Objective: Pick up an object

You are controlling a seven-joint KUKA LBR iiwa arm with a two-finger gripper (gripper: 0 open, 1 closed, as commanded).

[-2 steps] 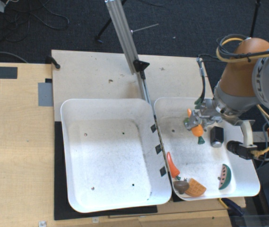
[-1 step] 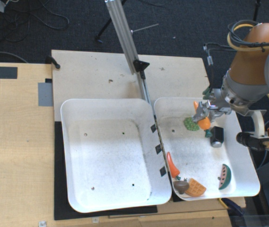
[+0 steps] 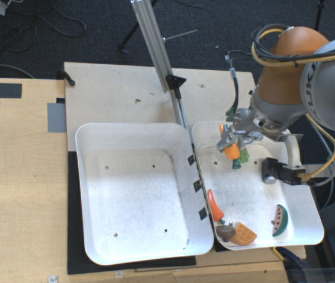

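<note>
Pincer [image 3: 233,144] over the right bin [image 3: 299,232], pinching an orange ball [image 3: 232,152] between its fingers, green toy [image 3: 240,157] just beside

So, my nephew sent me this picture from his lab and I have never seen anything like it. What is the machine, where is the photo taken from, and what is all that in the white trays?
One fixed camera looks down at a slant on a bench. The grey and orange machine on the right is a robot arm; at its end is a pincer for picking things up. It hangs over the right bin, with a small orange object right at its tip, though I cannot tell whether that is truly gripped. Elsewhere in that bin lie toy foods: a carrot, a waffle, a brown lump and a watermelon slice. The left bin sits alongside it.
</note>
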